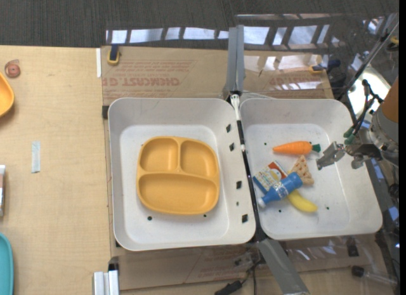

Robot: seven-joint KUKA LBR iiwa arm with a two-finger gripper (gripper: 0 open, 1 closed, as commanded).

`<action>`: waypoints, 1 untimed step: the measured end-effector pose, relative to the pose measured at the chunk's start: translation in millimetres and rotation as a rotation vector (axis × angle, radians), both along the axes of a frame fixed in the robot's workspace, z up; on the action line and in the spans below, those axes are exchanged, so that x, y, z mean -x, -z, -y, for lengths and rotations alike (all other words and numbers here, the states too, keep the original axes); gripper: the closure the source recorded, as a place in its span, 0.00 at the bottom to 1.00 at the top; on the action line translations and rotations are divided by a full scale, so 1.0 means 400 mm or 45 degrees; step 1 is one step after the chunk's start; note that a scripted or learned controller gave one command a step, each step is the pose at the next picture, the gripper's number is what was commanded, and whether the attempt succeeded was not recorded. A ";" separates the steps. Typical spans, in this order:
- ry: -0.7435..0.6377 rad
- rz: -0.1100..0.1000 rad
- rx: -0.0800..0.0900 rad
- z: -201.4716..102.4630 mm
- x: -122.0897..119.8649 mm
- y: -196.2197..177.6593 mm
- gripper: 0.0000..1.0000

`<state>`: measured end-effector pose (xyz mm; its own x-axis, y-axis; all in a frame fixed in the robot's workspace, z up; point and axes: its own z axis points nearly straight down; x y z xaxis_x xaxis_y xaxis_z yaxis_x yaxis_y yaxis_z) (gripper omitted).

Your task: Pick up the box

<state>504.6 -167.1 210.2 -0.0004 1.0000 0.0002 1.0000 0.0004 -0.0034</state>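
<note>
Here, two shallow white bins sit side by side on the desk [51,116], seen from above at a slant. The left bin [120,179] carries a yellow-orange divided plate [179,175] with three compartments, lying flat near the bin's middle. The right bin [355,211] carries a loose cluster of small things toward its left half: an orange toy carrot [293,148] lying roughly level, with its green top pointing right; a tan waffle-patterned piece [303,170] just below the carrot; the box [269,176], small, with red and white print, lying just left of the waffle piece and touching a blue bottle [280,190] that lies on its side at a slant; and a yellow banana [302,203] just beneath the bottle's right end. The gripper [331,154] stands over the right part of the right bin, to the right of the carrot's green top and well apart from the box; the arm's orange band [394,102] shows at the right edge. The fingers appear slightly parted, with nothing between them. Brown cardboard [165,78] lies flat behind the bins, with reversed print across it. At the far left edge of the desk, a partial orange dish [4,100] and a teal item [5,263] are cut off by the frame.
</note>
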 end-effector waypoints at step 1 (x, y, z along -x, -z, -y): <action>-0.254 0.002 0.000 -0.184 -0.147 0.085 0.00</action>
